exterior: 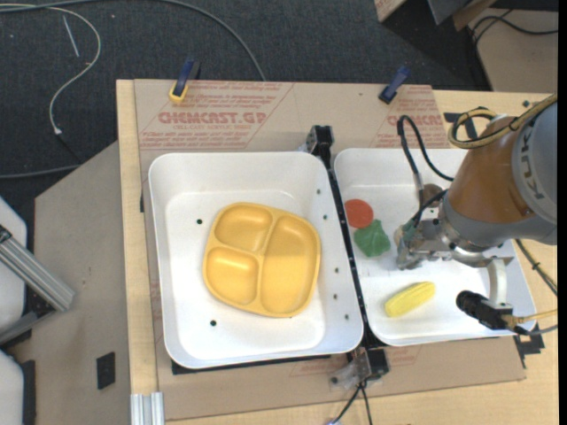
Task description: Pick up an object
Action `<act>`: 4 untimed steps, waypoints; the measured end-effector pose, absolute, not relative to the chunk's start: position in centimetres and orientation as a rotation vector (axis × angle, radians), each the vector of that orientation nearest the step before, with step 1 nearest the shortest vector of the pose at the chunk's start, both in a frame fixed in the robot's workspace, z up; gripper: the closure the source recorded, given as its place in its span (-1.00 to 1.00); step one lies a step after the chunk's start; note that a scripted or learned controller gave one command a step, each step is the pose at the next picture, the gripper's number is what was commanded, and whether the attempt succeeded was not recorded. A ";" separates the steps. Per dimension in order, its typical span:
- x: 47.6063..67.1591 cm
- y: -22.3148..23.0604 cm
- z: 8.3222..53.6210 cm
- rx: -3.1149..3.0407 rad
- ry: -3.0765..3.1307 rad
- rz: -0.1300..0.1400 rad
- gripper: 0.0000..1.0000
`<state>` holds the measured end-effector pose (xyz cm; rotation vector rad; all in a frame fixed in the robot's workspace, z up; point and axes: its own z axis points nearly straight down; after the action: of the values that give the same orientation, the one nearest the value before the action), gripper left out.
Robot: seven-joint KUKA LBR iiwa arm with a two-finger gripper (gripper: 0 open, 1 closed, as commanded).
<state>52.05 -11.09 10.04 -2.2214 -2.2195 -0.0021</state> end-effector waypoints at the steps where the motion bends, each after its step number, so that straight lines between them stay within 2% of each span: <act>1: 52.5 -11.0 14.4 -2.223 -2.225 -0.004 1.00; 2: 51.7 -10.7 20.0 -2.224 -2.226 -0.006 1.00; 3: 51.8 -10.7 24.3 -2.223 -2.227 -0.006 1.00; 4: 54.1 -6.3 24.7 -2.215 -2.229 -0.005 1.00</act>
<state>54.06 -6.28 24.71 -2.2154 -2.2287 -0.0048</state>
